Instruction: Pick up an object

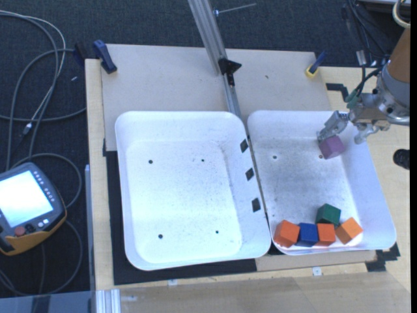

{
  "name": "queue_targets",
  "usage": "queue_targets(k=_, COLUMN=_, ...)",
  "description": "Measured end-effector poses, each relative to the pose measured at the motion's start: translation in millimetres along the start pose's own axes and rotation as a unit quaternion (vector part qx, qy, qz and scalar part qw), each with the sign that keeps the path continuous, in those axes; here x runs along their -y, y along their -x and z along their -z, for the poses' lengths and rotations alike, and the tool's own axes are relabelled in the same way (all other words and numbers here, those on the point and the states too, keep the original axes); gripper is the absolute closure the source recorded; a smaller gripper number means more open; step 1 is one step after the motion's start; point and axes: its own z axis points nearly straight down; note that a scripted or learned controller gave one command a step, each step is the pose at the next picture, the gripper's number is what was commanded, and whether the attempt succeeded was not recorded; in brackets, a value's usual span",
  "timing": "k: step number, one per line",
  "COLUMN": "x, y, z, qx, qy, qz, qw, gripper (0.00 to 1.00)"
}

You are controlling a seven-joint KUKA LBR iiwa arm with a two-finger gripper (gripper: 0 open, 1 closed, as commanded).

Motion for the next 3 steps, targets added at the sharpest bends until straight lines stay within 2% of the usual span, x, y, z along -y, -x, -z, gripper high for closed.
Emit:
queue_targets(k=1, x=-0.8, y=-0.6, z=11.2, qx=0.0, qy=0.002, qz=0.001, qw=1.0, gripper=1.0)
queue_targets(k=2, x=49.7, y=17.7, z=-61.1, qx=0.0, qy=-0.005, qz=-0.002, qw=1.0, gripper=1.0)
queue_targets(k=3, x=46.4, y=16.3, z=-57.3, qx=0.0, qy=0.001, qz=0.0, qw=1.0, gripper=0.0)
